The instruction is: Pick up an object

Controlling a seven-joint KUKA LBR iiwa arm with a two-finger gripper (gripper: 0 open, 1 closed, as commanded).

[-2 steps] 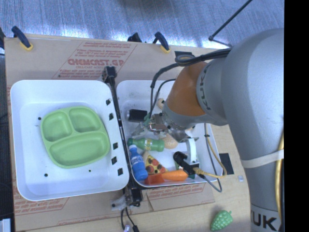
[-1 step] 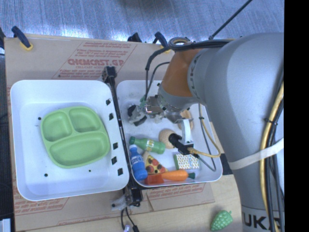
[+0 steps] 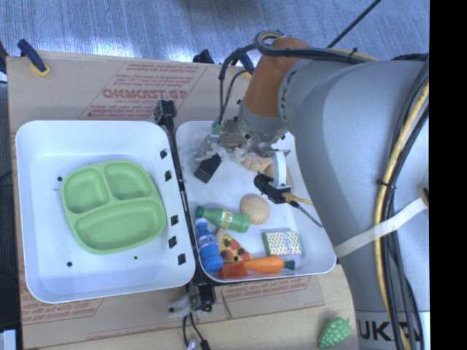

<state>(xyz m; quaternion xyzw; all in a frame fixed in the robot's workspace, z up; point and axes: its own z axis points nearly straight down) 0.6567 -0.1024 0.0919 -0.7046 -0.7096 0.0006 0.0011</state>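
On my screen the left white bin sits on the cardboard-covered counter and holds a green divided plate lying flat near its middle, three compartments facing up. A row of black clips runs along the seam where this bin meets the right white bin.

In the right bin I see, toward the near-left corner, a blue toy bottle lying beside a slice of toy pizza, with an orange toy carrot along the front wall. Just above them a green toy bottle lies on its side, its tip close to a beige egg-shaped piece. To the right of the carrot stands a small patterned box.

Further back, the hand is down inside the right bin near its back-left part, with a dark block-shaped end low over the bin floor. I cannot tell how it is set from this slant, and I see no object in it. The grey arm with its orange band covers the bin's right side.

On the counter outside the bins, at the near right, lies a green toy bunch of grapes.
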